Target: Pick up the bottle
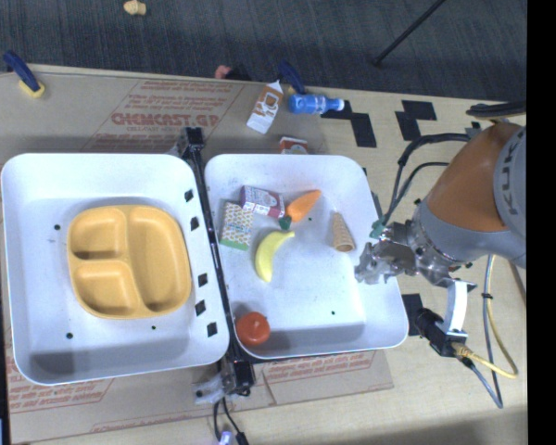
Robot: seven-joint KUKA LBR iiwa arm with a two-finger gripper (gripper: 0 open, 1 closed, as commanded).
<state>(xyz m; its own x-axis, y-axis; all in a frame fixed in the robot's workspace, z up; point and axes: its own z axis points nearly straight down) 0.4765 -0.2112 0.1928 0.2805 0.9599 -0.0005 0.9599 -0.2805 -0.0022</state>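
The small blue plastic bottle (313, 105) lies on its side on the brown counter (380, 146), outside both bins, just past the far rim of the right white bin (375, 318). It sits beside a small white and brown carton (265, 108) that also lies on the counter. The bottle looks tiny and light, so I think it will be easy to lift. It is round and smooth, so I guess it could roll or slip away if it gets pushed from one side. Its plastic is likely a bit squashy, so a soft squeeze should do. The best place to take hold looks like the middle of its fat blue body, with one finger on each long side, not on the thin cap end. The pincer (369, 265) on the grey arm with the orange band (473, 193) hangs over the right edge of the right bin, well apart from the bottle. I cannot tell how the pincer stands, because it looks like a dark clump from here. Nothing shows between it. Inside that bin lie a yellow toy banana (270, 252), an orange toy carrot (302, 206), a tan cone (342, 233) and a red toy tomato (253, 327). The left white bin (18, 276) has a yellow plastic tray with parts (128, 259).
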